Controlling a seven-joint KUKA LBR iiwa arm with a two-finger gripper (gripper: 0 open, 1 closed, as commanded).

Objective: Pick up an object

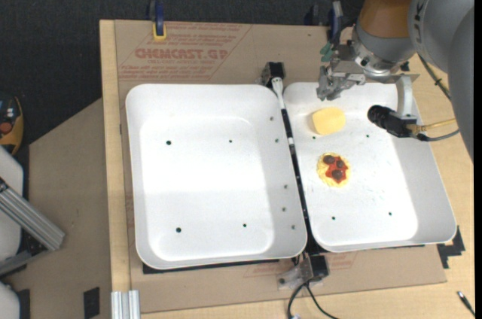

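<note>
Two objects lie in the right bin (407,212). One is a pale yellow rounded block (328,120) near the bin's far left corner. The other is a small yellow disc with red and dark toppings (334,169), closer to the middle. My gripper (328,90) hangs over the bin's far edge, just above and behind the yellow block. Nothing shows between its fingertips.
The left bin (151,159) lies beside the right one, with a black clip (273,73) at the top of the seam between them. Both bins rest on a brown board (188,50) with a blue clamp (157,18) at its far edge.
</note>
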